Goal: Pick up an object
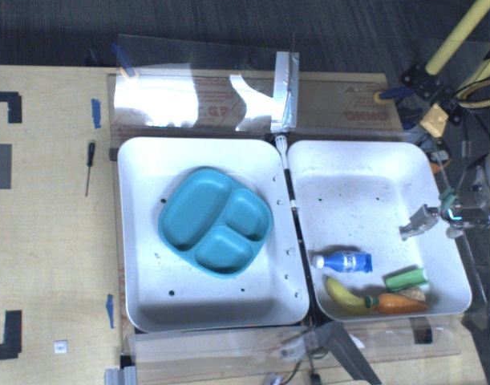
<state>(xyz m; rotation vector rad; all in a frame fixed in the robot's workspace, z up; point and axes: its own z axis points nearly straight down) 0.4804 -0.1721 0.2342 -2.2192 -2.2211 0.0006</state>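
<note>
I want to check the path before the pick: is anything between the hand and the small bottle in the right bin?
Nothing visible stands between them. The hand is at the right bin's right side, and bare floor lies from it to the bottle. The banana lies on the bottle's far side.

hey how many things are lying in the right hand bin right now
4, all near its front edge: a small bottle, a banana, a carrot and a green piece. None looks hidden.

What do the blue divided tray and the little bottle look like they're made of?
The blue tray: seemingly molded plastic, matte, one even color, rounded compartment edges. The bottle: probably clear plastic with a blue label and white cap, though it is too small to be sure.
</note>
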